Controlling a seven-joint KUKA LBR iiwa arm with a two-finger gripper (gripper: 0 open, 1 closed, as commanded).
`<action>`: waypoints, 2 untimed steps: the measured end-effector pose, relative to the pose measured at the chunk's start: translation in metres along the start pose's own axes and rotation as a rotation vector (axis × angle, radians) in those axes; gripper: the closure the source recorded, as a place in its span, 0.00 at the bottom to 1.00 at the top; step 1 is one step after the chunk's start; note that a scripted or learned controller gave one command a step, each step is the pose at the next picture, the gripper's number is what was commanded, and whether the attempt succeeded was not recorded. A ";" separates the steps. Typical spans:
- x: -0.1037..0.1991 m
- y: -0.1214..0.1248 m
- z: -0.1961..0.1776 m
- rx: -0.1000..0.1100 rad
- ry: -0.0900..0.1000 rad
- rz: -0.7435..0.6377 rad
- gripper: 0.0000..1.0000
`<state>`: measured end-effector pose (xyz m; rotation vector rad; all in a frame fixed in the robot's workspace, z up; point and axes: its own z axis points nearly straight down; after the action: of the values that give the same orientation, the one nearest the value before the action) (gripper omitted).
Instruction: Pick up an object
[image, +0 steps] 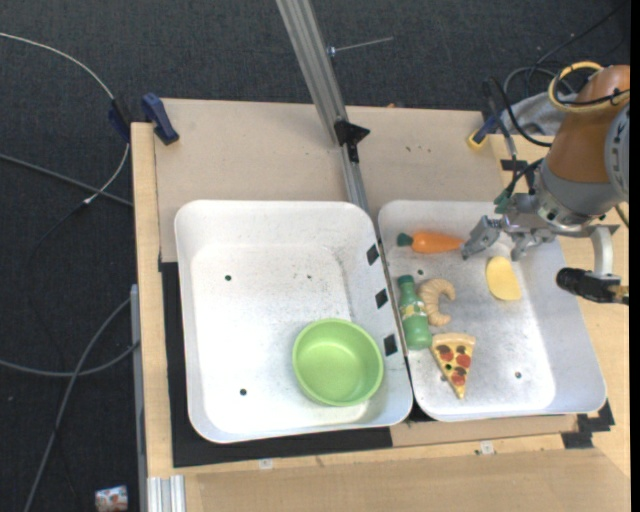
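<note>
With the gripper (503, 236) spread open and empty above the right bin (560, 385), it should descend straight over the yellow lemon slice (504, 279), avoiding the toy carrot (436, 242)

A worktop (250, 160) of pale board is seen on dark carpet (60, 300); what seems a blue clamp (158, 117) is fixed at its corner.

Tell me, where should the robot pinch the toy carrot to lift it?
Probably across the middle of the orange body of the carrot, coming straight down. It lies flat on its side in the right bin, pointing right, so its long sides are open. The pincer is just off its tip. The green end sits near the bin wall, so avoid that end.
</note>
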<state>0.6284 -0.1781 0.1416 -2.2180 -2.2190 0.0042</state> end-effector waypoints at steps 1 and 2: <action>0.000 -0.001 0.049 -0.001 0.000 0.000 0.00; 0.000 0.001 0.035 -0.007 -0.001 0.000 1.00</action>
<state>0.6292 -0.1778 0.1068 -2.2215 -2.2237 -0.0020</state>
